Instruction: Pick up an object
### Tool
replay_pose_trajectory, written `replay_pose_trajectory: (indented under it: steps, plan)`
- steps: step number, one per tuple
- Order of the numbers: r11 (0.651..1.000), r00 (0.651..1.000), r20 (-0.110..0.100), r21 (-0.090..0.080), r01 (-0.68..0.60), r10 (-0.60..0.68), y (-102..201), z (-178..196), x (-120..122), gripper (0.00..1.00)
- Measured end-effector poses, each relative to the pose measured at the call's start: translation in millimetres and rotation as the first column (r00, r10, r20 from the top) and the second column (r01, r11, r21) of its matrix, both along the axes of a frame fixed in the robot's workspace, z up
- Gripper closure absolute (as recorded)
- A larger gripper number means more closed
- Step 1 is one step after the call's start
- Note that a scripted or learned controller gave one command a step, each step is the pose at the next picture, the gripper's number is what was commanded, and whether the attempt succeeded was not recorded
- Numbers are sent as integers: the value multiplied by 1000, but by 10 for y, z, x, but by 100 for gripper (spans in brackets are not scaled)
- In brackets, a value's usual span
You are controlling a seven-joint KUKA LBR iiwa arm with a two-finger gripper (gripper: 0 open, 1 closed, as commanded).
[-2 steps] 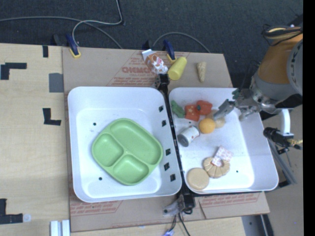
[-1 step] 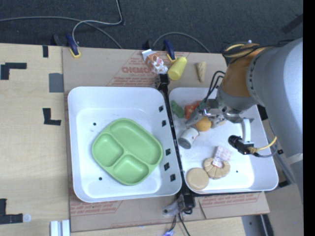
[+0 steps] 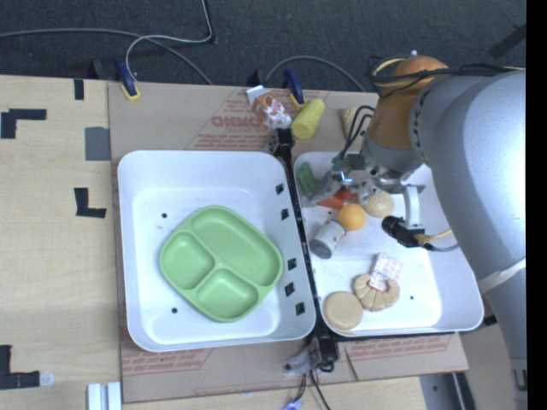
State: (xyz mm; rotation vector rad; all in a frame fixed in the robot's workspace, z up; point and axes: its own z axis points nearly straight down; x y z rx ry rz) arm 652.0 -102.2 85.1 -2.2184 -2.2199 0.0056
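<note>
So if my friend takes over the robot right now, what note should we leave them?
Gripper: down low in the right bin, at its far end, over the clutter there. Nothing can be seen held in it.
Right bin: an orange ball, a pale egg-shaped piece, a grey cylinder, a green piece, a round tan cookie and a pretzel-like pastry.
Left bin: a green divided plate.
Done: arm reached in among the items.
Left: grab one object and lift it clear.
</note>
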Motion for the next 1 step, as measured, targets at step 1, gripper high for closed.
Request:
replay_pose_trajectory:
  steps: [1]
  plan:
    - [1000, 1000, -10, 0, -1, 1, -2, 92, -17, 100]
